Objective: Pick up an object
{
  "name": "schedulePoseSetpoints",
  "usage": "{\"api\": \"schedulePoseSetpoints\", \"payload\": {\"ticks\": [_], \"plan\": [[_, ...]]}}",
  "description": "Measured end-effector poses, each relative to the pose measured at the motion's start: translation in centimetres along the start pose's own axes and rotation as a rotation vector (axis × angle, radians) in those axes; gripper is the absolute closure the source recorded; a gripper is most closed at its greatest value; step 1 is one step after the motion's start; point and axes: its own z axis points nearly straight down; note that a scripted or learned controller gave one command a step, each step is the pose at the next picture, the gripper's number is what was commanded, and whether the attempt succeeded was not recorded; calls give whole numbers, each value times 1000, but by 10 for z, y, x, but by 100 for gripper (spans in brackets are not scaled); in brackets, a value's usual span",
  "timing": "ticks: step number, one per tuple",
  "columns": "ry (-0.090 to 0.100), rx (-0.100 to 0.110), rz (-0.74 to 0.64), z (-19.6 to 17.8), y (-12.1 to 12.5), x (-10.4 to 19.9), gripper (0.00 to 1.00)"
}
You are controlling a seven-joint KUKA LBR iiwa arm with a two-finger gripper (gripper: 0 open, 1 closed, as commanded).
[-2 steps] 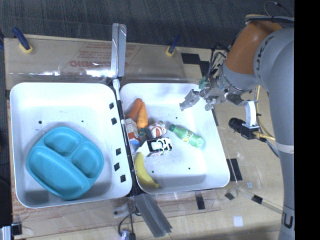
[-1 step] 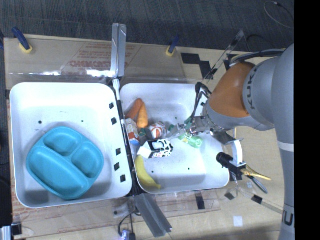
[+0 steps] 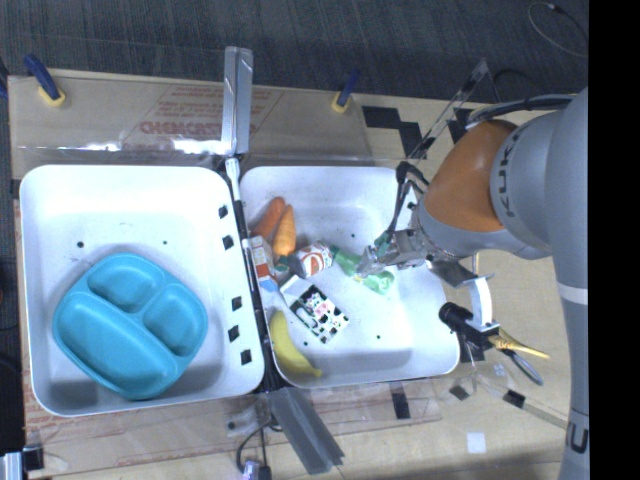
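Arm down in right bin point(image 3: 400, 358), going for green item point(image 3: 378, 281).
Gripper point(image 3: 383, 258) sits right over green item mid-bin (jaws: can't tell open or closed). Likely grasp step; next needs closing, then straight lift clear of can point(image 3: 313, 261).

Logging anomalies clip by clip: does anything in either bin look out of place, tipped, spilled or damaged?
Nothing looks spilled or broken. The right bin holds a loose jumble: carrot, banana, black-and-white box lying askew, green item by the gripper. The blue divided plate sits alone in the left bin, tilted against its corner.
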Motion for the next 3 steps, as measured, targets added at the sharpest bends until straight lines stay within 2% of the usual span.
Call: {"api": "schedulePoseSetpoints", "payload": {"ticks": [1,2,3], "plan": [[0,0,-1,0,0,0,0],[22,34,-50,37,6,-20,0],[21,34,-55,27,7,-20,100]]}}
